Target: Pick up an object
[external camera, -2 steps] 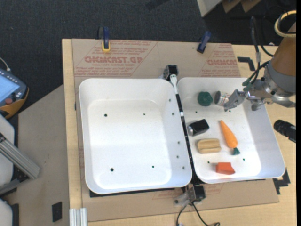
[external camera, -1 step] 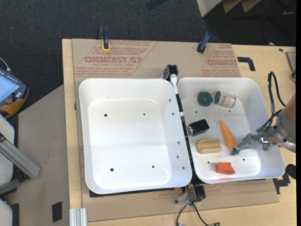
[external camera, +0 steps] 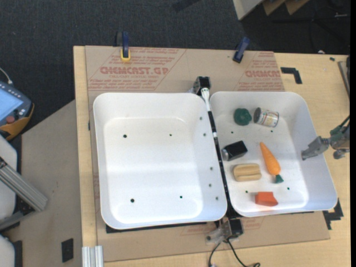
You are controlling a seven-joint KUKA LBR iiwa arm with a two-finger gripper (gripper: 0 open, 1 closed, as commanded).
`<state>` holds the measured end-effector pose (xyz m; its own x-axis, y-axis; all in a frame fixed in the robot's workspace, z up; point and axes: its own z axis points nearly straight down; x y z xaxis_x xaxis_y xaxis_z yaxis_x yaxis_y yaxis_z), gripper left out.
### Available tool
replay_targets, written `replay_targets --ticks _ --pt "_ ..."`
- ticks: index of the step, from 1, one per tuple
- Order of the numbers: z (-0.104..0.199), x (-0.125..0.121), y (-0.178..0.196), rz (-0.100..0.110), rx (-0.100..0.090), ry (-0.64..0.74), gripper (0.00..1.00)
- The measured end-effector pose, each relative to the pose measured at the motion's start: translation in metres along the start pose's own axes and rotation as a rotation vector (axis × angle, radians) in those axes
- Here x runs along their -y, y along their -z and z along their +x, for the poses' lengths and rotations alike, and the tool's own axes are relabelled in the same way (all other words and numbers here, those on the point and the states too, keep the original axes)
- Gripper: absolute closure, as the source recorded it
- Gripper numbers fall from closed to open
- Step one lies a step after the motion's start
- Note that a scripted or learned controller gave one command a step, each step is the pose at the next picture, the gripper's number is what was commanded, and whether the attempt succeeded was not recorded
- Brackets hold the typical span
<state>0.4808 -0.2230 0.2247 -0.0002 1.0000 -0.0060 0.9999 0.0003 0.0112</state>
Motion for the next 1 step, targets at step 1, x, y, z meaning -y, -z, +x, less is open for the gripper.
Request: replay_targets --ticks 1 --pt "0.0431 -0.0148 0.0506 0.002 -0.004 0.006 0.00"
